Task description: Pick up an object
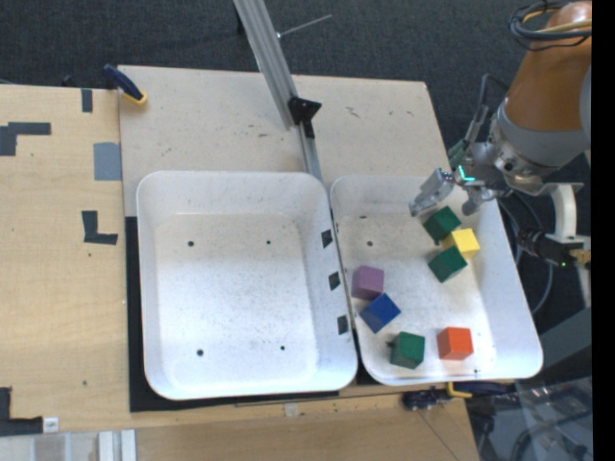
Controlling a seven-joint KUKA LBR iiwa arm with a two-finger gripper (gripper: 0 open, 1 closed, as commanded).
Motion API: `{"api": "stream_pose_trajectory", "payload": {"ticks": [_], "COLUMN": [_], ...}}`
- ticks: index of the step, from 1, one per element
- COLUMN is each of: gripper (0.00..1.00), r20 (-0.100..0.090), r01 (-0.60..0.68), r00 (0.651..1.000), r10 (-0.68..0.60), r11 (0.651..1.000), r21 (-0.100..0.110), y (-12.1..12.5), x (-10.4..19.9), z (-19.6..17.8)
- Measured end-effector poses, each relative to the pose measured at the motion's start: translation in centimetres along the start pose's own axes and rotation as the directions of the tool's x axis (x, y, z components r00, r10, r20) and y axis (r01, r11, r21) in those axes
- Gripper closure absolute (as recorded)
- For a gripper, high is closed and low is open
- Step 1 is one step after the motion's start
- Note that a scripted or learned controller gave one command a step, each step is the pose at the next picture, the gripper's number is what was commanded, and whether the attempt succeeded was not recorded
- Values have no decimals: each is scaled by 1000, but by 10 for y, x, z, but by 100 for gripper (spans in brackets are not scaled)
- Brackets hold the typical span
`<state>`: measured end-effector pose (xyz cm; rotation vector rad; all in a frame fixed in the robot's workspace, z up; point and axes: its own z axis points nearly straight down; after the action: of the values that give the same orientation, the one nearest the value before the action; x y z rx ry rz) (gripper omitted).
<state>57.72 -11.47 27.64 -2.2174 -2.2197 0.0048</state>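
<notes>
White plastic forms both shallow bins on the bench (58, 257), which sit side by side and touch along their inner walls. Nearest the camera in the right bin (509, 344) sit a dark green cube (408, 349) and, just to its right, an orange cube (455, 343); the two are close but apart. Slightly farther and to the left lies a blue cube (381, 312), with a purple cube (368, 280) touching or almost touching its far side. Toward the right wall rests a second green cube (448, 263), tilted on the bin floor. A yellow cube (466, 240) lies just beyond it, and a third green cube (441, 224) sits at the yellow cube's far left, the three forming a tight cluster.

The gripper (450, 192) stands over the far right part of the same bin, directly above that cluster, its grey fingers (429, 196) nearest the third green cube. Whether they are apart or together cannot be told from this angle, and no cube is seen between them. The orange-banded arm (550, 60) enters from the right.

The left bin (154, 209) shows a speckled floor with small dark holes. Beyond the bins, a grey metal rail (264, 41) runs slantwise across the bench, and a blue and yellow clamp (125, 84) lies at the far left.
</notes>
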Motion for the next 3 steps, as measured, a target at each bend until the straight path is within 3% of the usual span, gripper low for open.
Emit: {"api": "stream_pose_trajectory", "payload": {"ticks": [1,3], "gripper": [0,0], "r20": [1,1], "r01": [1,1], "r00": [1000,1000], "r10": [-1,-1], "r11": [1000,1000], "r21": [-4,1], "y": [1,4], "x": [0,4], "z": [-2,110]}}
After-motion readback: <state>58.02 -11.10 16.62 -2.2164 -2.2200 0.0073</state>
